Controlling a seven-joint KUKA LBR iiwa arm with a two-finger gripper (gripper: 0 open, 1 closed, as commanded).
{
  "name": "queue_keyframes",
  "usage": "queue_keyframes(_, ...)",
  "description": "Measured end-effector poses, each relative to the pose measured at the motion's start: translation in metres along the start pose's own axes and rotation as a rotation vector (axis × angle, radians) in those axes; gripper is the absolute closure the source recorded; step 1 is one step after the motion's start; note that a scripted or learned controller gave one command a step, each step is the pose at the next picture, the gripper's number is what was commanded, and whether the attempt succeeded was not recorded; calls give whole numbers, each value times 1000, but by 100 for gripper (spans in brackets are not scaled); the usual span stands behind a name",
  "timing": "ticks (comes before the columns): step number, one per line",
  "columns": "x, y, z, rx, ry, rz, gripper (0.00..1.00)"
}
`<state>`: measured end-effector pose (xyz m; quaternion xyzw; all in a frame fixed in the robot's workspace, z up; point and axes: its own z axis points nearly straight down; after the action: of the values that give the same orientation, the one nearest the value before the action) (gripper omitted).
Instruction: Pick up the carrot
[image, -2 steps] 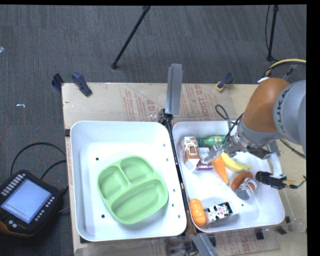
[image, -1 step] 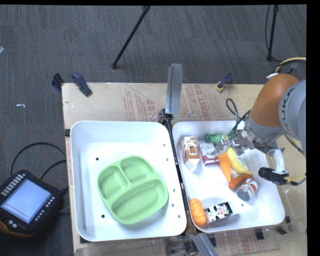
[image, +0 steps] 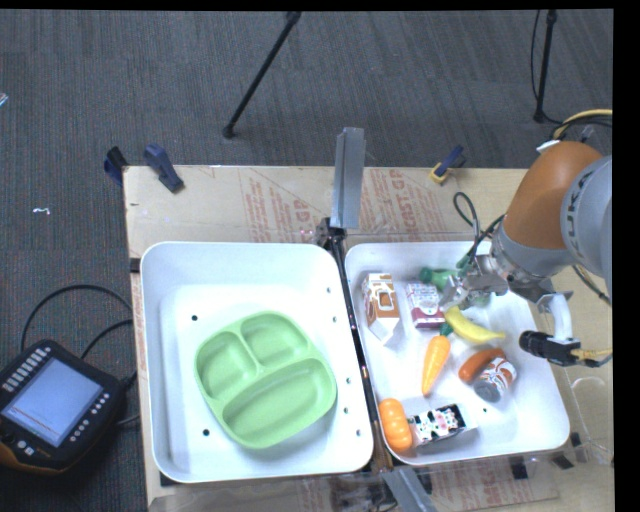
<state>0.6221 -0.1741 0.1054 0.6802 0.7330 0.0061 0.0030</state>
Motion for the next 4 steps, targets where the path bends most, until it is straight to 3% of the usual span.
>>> queue_keyframes(1, 0, 0, 0, 0, 0, 0, 0)
queue_keyframes(2, 46, -65, -6, 17, 1, -333, 0)
queue_keyframes(3, 24, -109, 18, 18, 4, -487, 0)
queue_keyframes(4, 22, -110, 10, 19, 6, -480, 100)
